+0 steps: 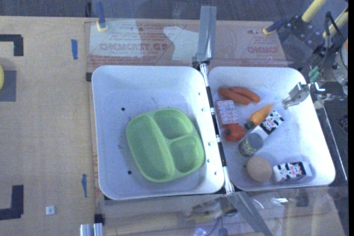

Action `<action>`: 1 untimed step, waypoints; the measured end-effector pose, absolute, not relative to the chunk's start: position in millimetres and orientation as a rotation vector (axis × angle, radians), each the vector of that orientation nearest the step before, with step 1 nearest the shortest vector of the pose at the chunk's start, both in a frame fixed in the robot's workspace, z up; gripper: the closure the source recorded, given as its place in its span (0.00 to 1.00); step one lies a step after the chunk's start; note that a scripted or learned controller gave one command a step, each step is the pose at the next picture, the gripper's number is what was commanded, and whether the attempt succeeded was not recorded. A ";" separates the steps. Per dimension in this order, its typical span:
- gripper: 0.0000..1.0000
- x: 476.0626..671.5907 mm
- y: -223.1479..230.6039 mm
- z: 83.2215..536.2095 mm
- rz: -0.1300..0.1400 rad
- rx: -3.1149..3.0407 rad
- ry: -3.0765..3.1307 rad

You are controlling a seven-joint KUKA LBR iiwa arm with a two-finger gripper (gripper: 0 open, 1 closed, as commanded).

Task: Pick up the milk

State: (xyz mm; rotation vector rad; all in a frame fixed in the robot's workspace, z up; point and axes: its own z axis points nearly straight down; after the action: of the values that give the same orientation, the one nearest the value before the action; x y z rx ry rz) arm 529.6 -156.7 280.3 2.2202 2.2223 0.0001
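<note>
Camera view looks down on a wooden table (44, 141) carrying two white bins. Taking the right bin (323, 143) as landmark, a cow-patterned milk carton (289, 171) lies on its side at the near edge of that bin, just beside a tan ball (258, 168). Further in sit a dark jar (251, 144), a red fruit (234, 131), a second cow-patterned carton (271, 122), a carrot (259, 115), a pink packet (227, 111) and orange sausages (239, 95). Left of that bin, the other bin (110, 85) holds a green divided plate (165, 144). The hand (296, 95) hovers over the landmark bin's far right corner, holding nothing; its opening cannot be told.
</note>
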 end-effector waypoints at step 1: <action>0.00 490.4 -147.7 361.2 0.002 1.735 2.613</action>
State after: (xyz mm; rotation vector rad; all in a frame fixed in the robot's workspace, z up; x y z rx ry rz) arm 490.4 -147.7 361.2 1.7353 2.6125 0.0020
